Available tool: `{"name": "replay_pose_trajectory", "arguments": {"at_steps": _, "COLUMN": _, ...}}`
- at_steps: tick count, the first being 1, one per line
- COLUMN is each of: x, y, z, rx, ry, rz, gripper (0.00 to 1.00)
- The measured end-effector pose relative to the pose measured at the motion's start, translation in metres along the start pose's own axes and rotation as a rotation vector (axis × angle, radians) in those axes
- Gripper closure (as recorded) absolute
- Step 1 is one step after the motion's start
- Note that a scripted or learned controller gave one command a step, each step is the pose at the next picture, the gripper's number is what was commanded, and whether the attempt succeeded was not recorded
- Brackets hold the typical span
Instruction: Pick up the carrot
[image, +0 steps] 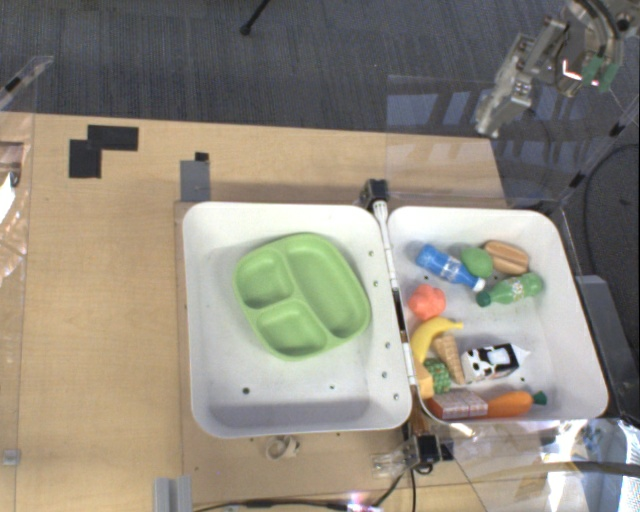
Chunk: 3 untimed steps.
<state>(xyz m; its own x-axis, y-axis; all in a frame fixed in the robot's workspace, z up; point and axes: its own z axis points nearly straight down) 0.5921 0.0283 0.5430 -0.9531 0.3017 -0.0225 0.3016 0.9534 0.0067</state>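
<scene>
Carrot (509, 404): lies at the near edge of the right bin (570, 290), long axis roughly left-right, green tip to the right, touching a reddish box (458, 405).
Claw (510, 90): hangs high beyond the bin's far edge; whether it is open or closed cannot be told.
Relation: carrot lies well apart, toward the camera across the whole bin.
Next move: likely a long reach nearward, then descent.

- Bright, even light from above; the white bins (300, 225) look slightly washed out.
- Soft, faint shadows lie inside the left bin, darkest along its near wall.
- Pale reflections streak the clear panel (450, 135) above the table (100, 330).
- The tool (510, 95) at the top right looks blurred.
</scene>
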Motion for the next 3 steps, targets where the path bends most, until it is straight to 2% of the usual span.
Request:
{"name": "replay_pose_trajectory", "arguments": {"at_steps": 1, "x": 0.001, "y": 0.003, "z": 0.004, "rx": 0.001, "ry": 0.009, "rz": -0.006, "gripper": 0.0}}
{"name": "replay_pose_trajectory", "arguments": {"at_steps": 2, "x": -0.049, "y": -0.054, "z": 0.006, "rx": 0.004, "ry": 0.009, "rz": -0.089, "gripper": 0.0}}
{"name": "replay_pose_trajectory", "arguments": {"at_steps": 3, "x": -0.025, "y": -0.054, "z": 0.052, "rx": 0.004, "ry": 0.014, "rz": -0.087, "gripper": 0.0}}
